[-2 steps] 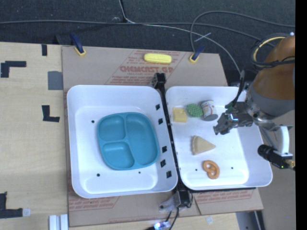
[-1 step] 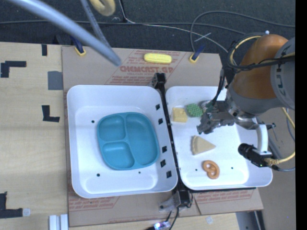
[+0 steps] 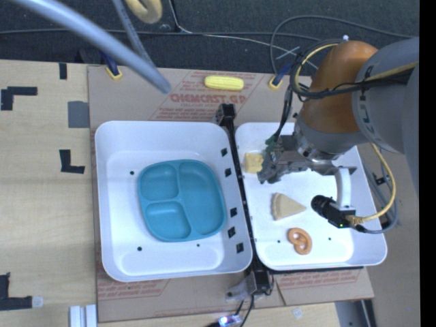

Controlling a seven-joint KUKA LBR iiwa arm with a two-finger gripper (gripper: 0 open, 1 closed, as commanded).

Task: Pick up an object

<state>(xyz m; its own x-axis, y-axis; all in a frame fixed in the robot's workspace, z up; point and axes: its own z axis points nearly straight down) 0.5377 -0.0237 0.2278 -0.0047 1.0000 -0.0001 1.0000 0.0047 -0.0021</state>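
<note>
In the right bin lie a small yellow cheese-like block near the left wall, a pale wedge-shaped slice in the middle, and a brown pretzel toward the front. My gripper hangs low over the bin's left part, just right of the yellow block and above the wedge. The dark finger assembly is seen from above, and nothing visibly sits between the fingers.
The left bin holds a blue divided plate. A yellow corn cob lies on the cardboard behind the bins. A black divider runs between the bins. Cables loop around the arm at right.
</note>
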